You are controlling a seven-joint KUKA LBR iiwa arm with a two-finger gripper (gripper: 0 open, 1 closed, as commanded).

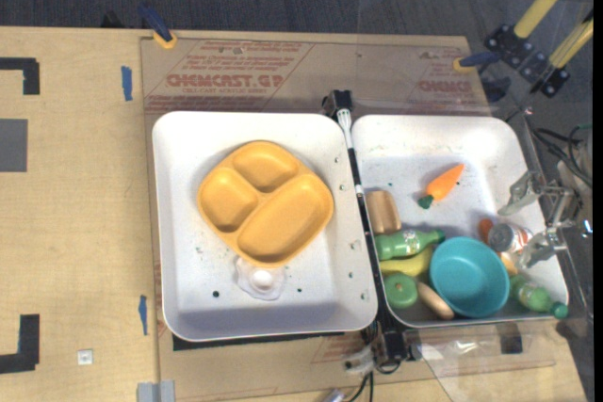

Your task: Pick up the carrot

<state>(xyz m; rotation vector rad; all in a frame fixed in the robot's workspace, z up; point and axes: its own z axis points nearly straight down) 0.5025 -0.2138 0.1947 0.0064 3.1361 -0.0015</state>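
- Lying alone on bare floor in the upper part of the right bin (509,132), the carrot (444,184) points its orange tip up-right and its green end down-left, well apart from the clutter, so it is open to a grasp from above.
- The gripper (545,223) sits at the bin's right rim; I cannot tell its finger state, and nothing shows between them.
- The teal bowl (469,276), green bottle (407,245) and wooden cylinder (382,210) crowd the lower half.
- The left bin (179,202) holds 1 yellow divided plate (266,201).

The carrot (443,184) lies in the right bin (415,132) (green end toward lower left), untouched.
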